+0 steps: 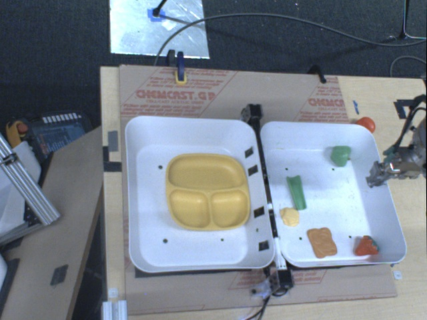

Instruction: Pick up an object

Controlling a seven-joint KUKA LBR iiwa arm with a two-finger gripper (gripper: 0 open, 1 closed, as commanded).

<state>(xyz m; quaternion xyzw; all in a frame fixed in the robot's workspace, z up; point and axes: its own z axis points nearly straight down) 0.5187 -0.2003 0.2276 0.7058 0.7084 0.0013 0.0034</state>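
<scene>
The right bin (pixel 313 135) holds several small toy foods: a green lump (pixel 340 155) at the back right, a long green piece (pixel 296 192) in the middle, a small yellow piece (pixel 289 216) just below it, an orange waffle-like slab (pixel 322 242) near the front, and a red strawberry-like piece (pixel 365 246) in the front right corner. My gripper (pixel 377 174) hangs at the bin's right rim, level with the middle of the bin, to the right of the green lump. Nothing shows between its fingers.
The left bin (pixel 143 179) carries a yellow three-compartment tray (pixel 203 172). A black divider with clips (pixel 260 179) runs between the bins. An orange ball (pixel 365 123) lies on the board outside the right bin's back corner. Cables and a foil sheet (pixel 157 15) lie beyond the bench.
</scene>
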